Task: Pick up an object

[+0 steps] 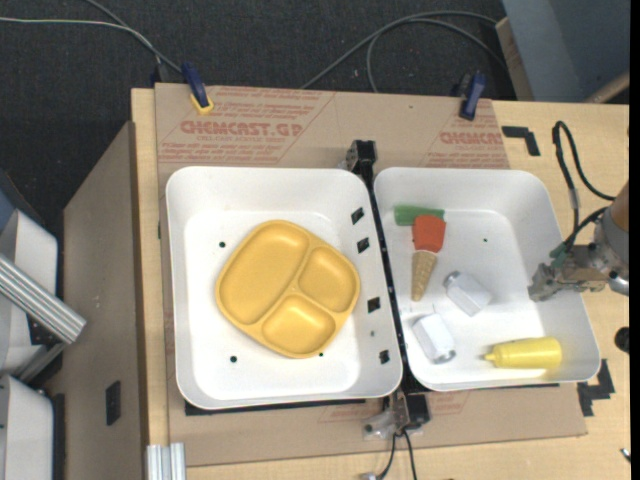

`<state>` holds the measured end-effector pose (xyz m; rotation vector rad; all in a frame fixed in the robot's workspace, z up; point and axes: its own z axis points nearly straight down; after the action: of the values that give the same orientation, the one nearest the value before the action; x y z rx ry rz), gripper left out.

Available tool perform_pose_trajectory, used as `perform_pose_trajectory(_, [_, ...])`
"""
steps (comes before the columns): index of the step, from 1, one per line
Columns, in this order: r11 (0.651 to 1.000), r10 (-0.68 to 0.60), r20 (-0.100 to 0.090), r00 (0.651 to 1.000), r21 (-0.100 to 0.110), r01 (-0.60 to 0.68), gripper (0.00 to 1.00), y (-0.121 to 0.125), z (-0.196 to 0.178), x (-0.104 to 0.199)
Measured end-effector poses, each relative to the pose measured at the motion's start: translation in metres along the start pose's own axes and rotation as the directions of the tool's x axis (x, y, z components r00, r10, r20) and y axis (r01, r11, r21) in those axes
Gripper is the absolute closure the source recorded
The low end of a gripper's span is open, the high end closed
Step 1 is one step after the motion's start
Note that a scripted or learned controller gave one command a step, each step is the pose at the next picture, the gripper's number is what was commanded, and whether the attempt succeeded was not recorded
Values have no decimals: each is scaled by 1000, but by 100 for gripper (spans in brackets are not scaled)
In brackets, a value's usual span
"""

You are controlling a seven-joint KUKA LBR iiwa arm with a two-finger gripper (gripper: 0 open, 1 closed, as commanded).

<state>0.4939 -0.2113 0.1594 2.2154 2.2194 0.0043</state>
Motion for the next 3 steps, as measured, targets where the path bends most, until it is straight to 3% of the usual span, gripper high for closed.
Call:
perform_pose_trajectory(2, [1000, 0, 0, 1000, -1, 0, 100, 1, -109, -1])
perform_pose_trajectory(3, [1000, -5, -5, 1000, 6, 5, 100, 8, -111, 45])
